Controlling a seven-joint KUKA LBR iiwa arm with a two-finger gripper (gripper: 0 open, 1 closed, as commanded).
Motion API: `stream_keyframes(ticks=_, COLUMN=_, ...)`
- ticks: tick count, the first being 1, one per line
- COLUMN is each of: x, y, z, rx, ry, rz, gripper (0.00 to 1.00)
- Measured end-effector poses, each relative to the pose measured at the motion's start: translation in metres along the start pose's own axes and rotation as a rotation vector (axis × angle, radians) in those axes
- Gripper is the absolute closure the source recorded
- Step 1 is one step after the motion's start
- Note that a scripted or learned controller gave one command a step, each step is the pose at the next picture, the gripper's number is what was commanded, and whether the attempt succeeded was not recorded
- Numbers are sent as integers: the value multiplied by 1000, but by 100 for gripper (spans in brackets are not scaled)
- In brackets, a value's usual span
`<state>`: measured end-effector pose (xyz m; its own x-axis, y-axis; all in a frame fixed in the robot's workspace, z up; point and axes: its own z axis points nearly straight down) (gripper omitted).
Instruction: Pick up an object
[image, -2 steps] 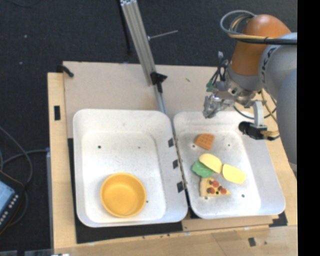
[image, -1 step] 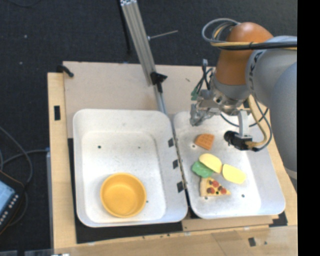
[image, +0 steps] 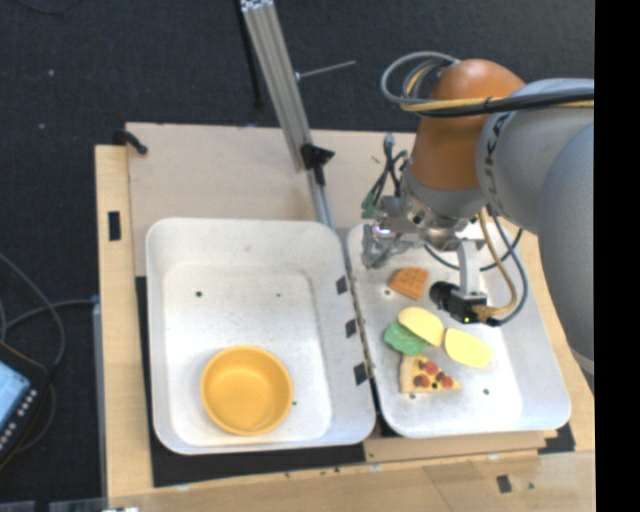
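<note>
Hovering claw (image: 385, 245) above right bin (image: 530, 400), grip state indiscernible; no legible writing.

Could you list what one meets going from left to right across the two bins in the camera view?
Yellow bowl in the left bin → green piece → pizza slice → yellow piece by the right bin's far side.

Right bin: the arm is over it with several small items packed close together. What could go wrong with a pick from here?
1. The yellow pieces, green piece and pizza slice touch or overlap, so a grasp may shove or drag a neighbour.
2. The waffle piece lies flat and may slip out.
3. The gripper hangs near the bin's left wall; descending there could hit it.
</note>
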<state>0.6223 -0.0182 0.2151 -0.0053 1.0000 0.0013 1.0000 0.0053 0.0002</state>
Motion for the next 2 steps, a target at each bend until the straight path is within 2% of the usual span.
stream_keyframes(ticks=1, x=52, y=-15, z=-1, rx=0, ry=1, rz=-2, gripper=100)
stream_keyframes(ticks=2, x=104, y=-41, z=-16, rx=0, ry=2, rz=-3, gripper=100)
